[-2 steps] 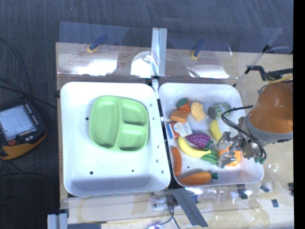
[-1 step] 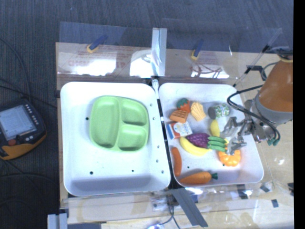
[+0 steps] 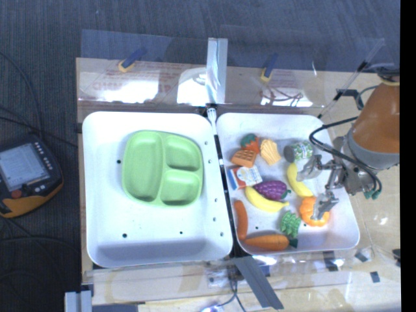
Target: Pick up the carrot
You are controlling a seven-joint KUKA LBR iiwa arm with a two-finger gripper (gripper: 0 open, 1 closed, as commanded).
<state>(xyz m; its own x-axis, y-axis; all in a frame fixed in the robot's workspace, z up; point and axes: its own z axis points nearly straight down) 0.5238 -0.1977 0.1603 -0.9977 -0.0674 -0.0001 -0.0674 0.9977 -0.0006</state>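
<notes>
A: How far along is it?

B: Not started, by my reading. The carrot (image 3: pixel 265 242) lies flat along the near edge of the right bin (image 3: pixel 344 239), beside the broccoli (image 3: pixel 290 223), and nothing touches it.

A: And the gripper (image 3: pixel 320 188)?

B: It hangs over the bin's right side, fingers spread, 1 tip down by an orange fruit (image 3: pixel 311 212). It holds nothing.

A: Anything unclear?

B: Whether that tip actually touches the fruit. The arm is cut off at the right edge. The left bin (image 3: pixel 104 239) holds 1 green divided plate (image 3: pixel 162 168).
</notes>
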